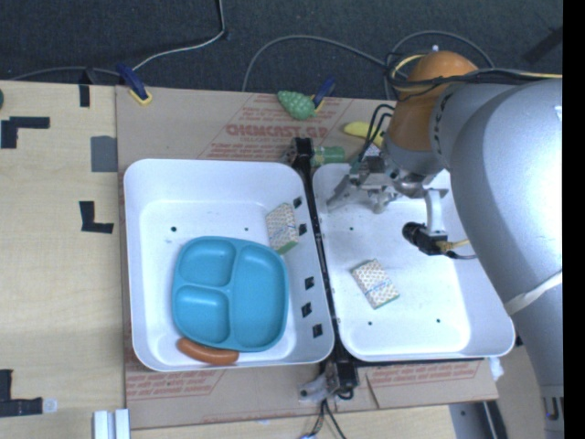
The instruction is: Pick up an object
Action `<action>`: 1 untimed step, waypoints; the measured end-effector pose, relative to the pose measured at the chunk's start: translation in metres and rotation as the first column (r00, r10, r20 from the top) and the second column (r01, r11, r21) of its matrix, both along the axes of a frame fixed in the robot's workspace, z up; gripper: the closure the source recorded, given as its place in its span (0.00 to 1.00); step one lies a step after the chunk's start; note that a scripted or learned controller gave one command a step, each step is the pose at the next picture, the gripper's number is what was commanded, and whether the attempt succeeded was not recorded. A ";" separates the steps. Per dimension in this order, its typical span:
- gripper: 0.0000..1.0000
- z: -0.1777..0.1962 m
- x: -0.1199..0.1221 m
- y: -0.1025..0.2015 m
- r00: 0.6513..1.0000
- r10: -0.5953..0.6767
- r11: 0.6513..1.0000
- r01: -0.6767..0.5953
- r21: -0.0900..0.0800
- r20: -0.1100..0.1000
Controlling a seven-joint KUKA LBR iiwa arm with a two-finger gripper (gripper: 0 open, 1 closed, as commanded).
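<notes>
The gripper (370, 190) hangs over the upper left corner of the right bin (475, 337), close to the divider; whether it is wide or narrow cannot be told. A small patterned packet (375, 283) lies near the middle of that bin, well apart from the gripper. A similar packet (282, 224) lies in the left bin (146, 245) beside a blue divided plate (228, 293), with an orange sausage-like toy (207, 352) at the plate's lower edge. The likely risk: descending here, the gripper closes on nothing or strikes the bin wall. The cardboard (247, 126) on the counter bears red printing, partly readable as "CHEMCAST".
</notes>
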State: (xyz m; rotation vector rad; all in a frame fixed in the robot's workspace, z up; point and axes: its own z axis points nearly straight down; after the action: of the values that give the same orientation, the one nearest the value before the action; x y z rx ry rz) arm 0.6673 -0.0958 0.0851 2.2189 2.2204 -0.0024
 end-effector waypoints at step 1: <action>0.00 0.100 -0.132 0.029 1.000 0.000 1.000 0.000 0.003 0.000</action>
State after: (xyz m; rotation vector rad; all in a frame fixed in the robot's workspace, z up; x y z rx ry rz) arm 0.5350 -0.0672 0.1849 2.2208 2.2220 0.0007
